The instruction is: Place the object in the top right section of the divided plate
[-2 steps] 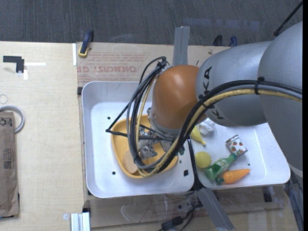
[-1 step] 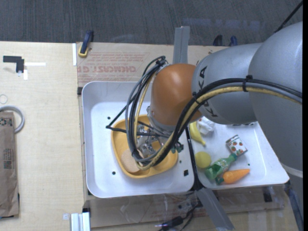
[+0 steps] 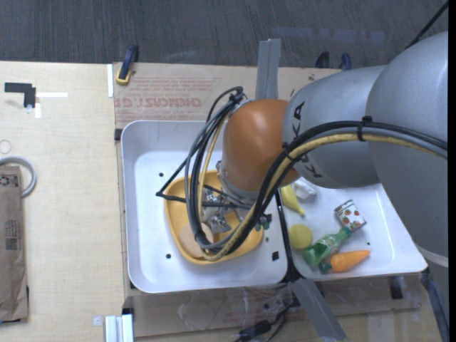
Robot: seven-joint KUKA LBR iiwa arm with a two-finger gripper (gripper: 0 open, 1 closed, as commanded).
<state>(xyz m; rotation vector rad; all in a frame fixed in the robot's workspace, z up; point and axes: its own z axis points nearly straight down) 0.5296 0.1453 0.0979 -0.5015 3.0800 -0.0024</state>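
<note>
divided plate point(image 3: 182, 242), arm point(image 3: 320, 148) reaching over it

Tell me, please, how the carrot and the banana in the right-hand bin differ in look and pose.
The carrot is orange, while the banana is yellow. The carrot lies nearly level along the bin's near edge; the banana runs more steeply, close to the divider between the bins. The carrot is in full sight, whereas the banana is partly covered by the arm's cables. The carrot lies against a green item. Both are small toy foods lying in the right bin.

yellow divided plate point(image 3: 187, 242), white bins point(image 3: 142, 212), orange carrot point(image 3: 349, 260), yellow ball point(image 3: 300, 236)
</note>
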